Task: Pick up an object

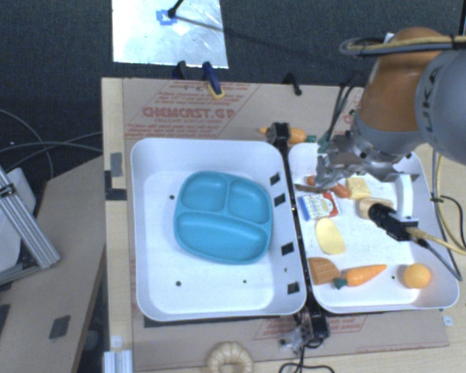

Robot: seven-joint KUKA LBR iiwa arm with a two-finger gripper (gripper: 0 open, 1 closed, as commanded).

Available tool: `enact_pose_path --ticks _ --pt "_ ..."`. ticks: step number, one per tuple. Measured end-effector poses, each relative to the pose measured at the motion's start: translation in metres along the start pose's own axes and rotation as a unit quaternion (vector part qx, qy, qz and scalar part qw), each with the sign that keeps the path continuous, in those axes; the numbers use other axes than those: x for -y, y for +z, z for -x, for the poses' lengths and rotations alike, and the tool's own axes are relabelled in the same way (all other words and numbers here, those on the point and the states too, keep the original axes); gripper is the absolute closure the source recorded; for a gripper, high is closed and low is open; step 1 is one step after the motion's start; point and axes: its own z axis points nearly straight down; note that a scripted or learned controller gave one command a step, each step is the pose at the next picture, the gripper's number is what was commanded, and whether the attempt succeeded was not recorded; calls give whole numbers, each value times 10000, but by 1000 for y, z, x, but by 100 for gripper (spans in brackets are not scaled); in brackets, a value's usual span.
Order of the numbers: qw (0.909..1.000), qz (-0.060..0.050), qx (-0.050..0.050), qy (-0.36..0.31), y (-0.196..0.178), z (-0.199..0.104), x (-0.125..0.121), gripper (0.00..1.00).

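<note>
My gripper (328,176) hangs low over the far left part of the right bin (443,286), right above a small red and orange piece (335,189). Close by lie a white packet with red and blue print (317,206), a pale yellow block (359,186) and a yellow oval slice (330,237). Nearer the front edge lie a brown bread piece (323,270), a toy carrot (365,274) and a small orange ball (416,275). I see nothing held in the gripper.
The left bin (151,286) holds a blue divided plate (223,215). A small orange object (296,136) sits just beyond the bins' far edge by the black divider clips. A pale ring (229,357) lies on the bench in front.
</note>
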Motion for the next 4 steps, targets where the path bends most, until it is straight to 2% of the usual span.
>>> enact_pose_path --ticks 1,2,3,4 --pt "10000 -3 -2 3 -5 -53 -12 100" --pt "10000 -21 13 27 15 -56 -12 100" --pt "10000 -10 10 24 6 -56 -19 100" --pt "10000 -17 15 56 8 -41 -13 100"
